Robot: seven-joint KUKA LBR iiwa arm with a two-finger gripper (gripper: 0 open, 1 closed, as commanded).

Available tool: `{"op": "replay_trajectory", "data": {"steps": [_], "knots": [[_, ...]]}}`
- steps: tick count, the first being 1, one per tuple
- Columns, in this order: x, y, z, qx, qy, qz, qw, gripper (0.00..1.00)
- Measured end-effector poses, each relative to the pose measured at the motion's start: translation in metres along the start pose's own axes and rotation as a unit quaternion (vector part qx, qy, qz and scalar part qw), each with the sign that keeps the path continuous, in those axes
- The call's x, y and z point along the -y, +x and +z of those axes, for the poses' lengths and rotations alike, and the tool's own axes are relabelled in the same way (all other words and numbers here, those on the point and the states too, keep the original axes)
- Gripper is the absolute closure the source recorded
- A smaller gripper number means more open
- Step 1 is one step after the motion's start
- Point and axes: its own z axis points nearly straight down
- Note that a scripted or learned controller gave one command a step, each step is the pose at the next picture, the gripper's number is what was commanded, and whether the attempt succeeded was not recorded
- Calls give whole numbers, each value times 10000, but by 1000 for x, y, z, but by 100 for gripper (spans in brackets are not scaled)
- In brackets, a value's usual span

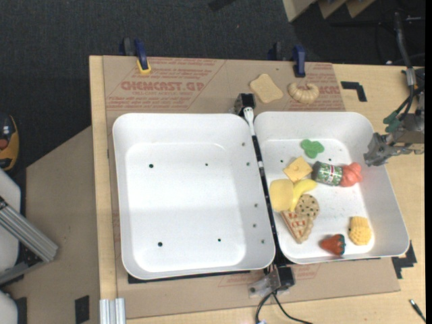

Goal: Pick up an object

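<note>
left bin (135,181): well left of gripper | right bin (378,201): rim beside gripper, holding toys (food-shaped) | red-capped can (335,174): just left of gripper, lying flat, apart from it | gripper (375,151): at bin's right edge, opening cannot be made out, nothing seen held

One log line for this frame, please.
claw: at right bin's right rim, nothing visibly held | toys: in right bin | left bin: beside it | pick: not yet done
</note>
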Motion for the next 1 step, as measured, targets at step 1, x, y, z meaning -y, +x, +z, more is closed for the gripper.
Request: {"op": "replay_trajectory", "data": {"steps": [1], "knots": [[18, 1, -16, -3, 1, 3, 10000, 100]]}}
